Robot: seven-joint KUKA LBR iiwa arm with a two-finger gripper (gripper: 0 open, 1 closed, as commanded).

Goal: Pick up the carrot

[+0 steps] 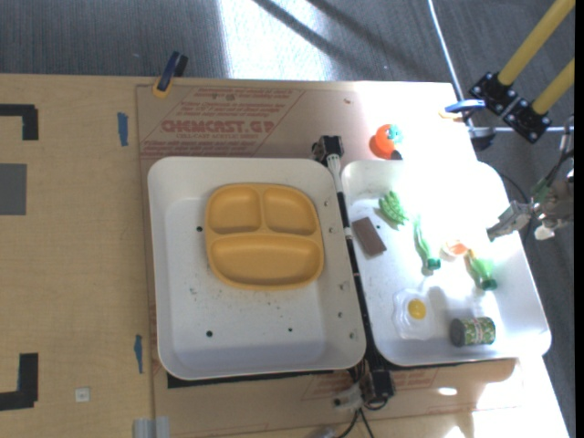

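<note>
The carrot (473,266) lies in the right bin (529,322), near its right wall. It is small, with an orange body washed out by strong light and a green top pointing toward the front right. A small orange and white piece (455,249) sits right beside its upper end. Nothing is touching the carrot.
The right bin also holds a green pea pod (392,208), a brown block (369,235), a slim green vegetable (424,247), a fried egg (415,311) and a small can (472,331). A yellow divided plate (265,235) fills the left bin (182,336). An orange toy (386,140) sits behind the bins.
</note>
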